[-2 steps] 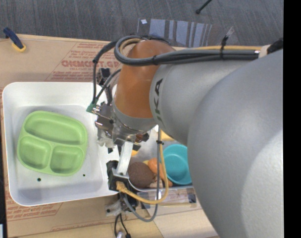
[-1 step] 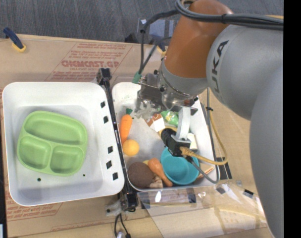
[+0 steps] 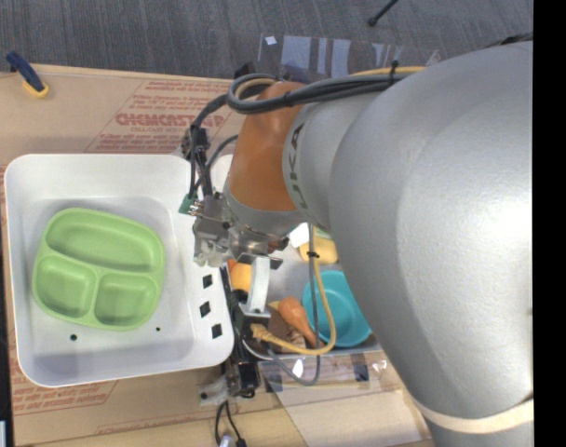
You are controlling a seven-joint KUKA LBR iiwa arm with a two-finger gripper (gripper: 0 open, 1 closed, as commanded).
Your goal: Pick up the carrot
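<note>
Grey arm (image 3: 423, 222) hides most of the right bin; left bin (image 3: 22, 250) holds a green divided plate (image 3: 101, 268). Gripper (image 3: 255, 291) hangs low centre, beside the half-hidden carrot (image 3: 297, 319) and teal bowl (image 3: 343, 315).

Bulky grey arm (image 3: 423, 212), orange wrist band (image 3: 264, 156), seemingly black cables (image 3: 292, 89).

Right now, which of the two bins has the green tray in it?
The left bin: it holds the green three-compartment tray. The right bin, mostly hidden under the arm, holds a teal bowl instead.
</note>
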